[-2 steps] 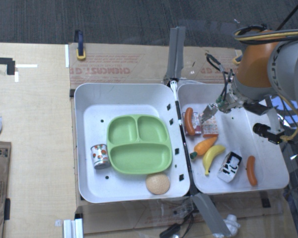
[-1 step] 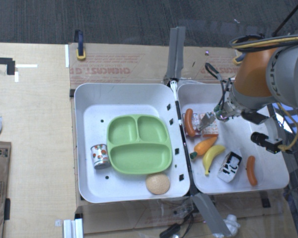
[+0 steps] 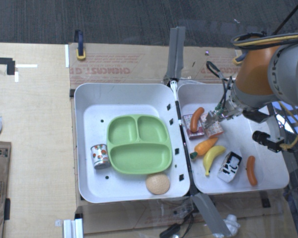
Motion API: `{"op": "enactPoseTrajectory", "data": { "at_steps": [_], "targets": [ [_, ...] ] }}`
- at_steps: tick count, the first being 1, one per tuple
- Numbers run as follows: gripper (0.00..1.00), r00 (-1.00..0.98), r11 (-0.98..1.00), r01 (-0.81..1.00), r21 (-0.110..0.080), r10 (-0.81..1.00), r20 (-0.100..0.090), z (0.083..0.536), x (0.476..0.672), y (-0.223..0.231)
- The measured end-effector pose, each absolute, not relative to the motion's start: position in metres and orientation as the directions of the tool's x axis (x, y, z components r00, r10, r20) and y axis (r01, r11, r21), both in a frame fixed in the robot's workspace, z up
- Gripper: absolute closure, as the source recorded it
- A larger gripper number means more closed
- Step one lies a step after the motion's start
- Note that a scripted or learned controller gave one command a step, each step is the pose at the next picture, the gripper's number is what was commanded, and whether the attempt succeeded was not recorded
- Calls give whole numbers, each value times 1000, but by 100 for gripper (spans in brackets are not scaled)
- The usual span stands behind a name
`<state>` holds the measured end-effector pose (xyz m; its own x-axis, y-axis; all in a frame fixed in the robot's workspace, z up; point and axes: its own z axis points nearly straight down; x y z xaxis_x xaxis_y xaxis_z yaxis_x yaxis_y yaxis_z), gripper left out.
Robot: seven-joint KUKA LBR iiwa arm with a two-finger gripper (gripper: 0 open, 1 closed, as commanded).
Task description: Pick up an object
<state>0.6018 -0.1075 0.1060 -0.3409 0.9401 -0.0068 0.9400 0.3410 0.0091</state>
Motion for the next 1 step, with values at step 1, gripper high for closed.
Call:
{"op": "enactPoseTrajectory", "data": {
  "at_steps": [1],
  "targets": [
    [100, -342, 342, 940, 1, 940, -2, 139, 609, -149]
  ]
}}
